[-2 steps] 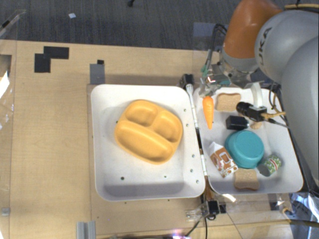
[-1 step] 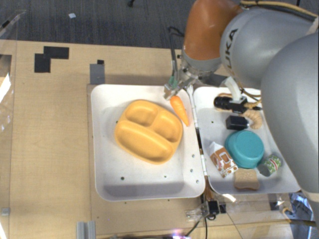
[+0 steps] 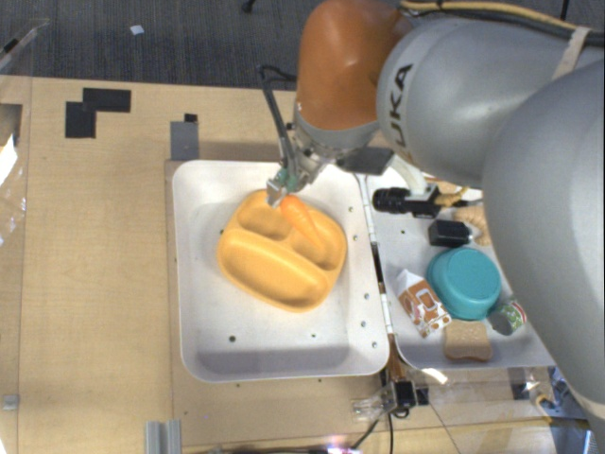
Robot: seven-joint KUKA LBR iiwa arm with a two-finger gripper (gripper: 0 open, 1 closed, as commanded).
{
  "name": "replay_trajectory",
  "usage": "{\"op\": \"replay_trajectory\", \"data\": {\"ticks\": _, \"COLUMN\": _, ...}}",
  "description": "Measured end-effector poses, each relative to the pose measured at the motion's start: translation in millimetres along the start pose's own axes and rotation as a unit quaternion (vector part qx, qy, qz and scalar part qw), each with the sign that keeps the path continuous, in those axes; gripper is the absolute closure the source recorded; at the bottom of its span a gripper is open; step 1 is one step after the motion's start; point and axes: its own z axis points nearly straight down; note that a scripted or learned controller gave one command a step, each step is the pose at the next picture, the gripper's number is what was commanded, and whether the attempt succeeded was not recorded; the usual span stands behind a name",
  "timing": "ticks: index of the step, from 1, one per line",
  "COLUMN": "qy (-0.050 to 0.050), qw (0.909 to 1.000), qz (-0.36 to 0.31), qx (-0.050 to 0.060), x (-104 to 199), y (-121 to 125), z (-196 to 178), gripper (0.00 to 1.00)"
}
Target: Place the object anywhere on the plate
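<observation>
Your hand (image 3: 281, 193) sits low over the far rim of the yellow plate (image 3: 269, 268) in the left bin (image 3: 203, 348). The orange carrot (image 3: 304, 218) lies on the plate, touching the fingertips. You cannot tell whether the hand is open or closed.

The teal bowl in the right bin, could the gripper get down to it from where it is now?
Probably yes. The teal bowl sits mouth up with nothing over it. The gripper is over the yellow plate in the left bin, beside an orange object, so the arm must swing across.
</observation>
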Motion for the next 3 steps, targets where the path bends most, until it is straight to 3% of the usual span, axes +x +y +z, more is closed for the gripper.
{"op": "replay_trajectory", "data": {"ticks": 1, "qy": 0.001, "qw": 0.9914, "qz": -0.131, "qx": 0.002, "x": 42, "y": 4, "z": 18, "gripper": 1.00}}
{"op": "replay_trajectory", "data": {"ticks": 2, "qy": 0.001, "qw": 0.9406, "qz": -0.339, "qx": 0.001, "x": 33, "y": -28, "z": 14, "gripper": 1.00}}
{"op": "replay_trajectory", "data": {"ticks": 3, "qy": 0.001, "qw": 0.9407, "qz": -0.339, "qx": 0.001, "x": 34, "y": -27, "z": 14, "gripper": 0.00}}
